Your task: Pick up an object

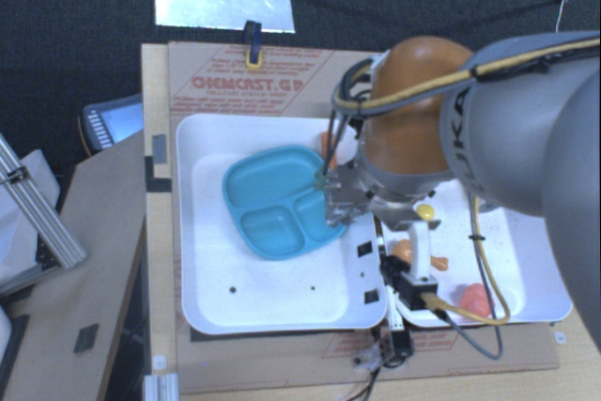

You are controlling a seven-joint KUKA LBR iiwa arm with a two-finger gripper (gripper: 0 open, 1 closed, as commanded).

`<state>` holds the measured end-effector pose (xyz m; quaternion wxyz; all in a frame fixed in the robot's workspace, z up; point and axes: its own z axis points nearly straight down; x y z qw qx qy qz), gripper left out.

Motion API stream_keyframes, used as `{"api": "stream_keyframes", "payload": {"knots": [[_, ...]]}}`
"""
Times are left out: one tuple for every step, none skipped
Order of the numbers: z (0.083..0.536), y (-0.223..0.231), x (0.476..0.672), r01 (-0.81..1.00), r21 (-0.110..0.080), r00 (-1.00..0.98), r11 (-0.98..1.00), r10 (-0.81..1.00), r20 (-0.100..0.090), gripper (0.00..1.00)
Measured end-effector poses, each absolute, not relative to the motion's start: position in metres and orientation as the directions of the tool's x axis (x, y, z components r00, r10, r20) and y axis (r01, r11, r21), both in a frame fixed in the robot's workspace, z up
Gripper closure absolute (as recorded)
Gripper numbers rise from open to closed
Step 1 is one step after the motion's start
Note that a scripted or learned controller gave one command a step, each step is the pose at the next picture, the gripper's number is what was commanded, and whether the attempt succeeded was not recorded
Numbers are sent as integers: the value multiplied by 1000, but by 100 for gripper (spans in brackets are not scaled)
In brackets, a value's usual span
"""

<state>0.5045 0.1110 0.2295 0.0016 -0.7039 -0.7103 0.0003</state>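
Observation:
A blue divided plate [277, 200] lies tilted in the left white bin [216, 296], its right rim near the bin's right wall. My gripper [335, 198] hangs at the plate's right edge, under the orange band of the arm [413, 108]; the wrist hides the fingers. A small orange object [325, 142] peeks out behind the arm at the bin's back right. In the right bin [535, 296] lie a pink object [476, 298], a small orange piece [404, 250] and a yellow bit [425, 212].
The grey arm covers most of the right bin. Cables [488, 296] loop from the wrist over the right bin's front. A cardboard sheet [246, 82] lies under both bins, with a yellow and black clamp [253, 44] at its back edge.

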Motion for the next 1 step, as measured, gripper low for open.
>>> {"api": "stream_keyframes", "payload": {"knots": [[231, 108, 506, 1000, 0, -3, 3, 1000, 0, 0]]}}
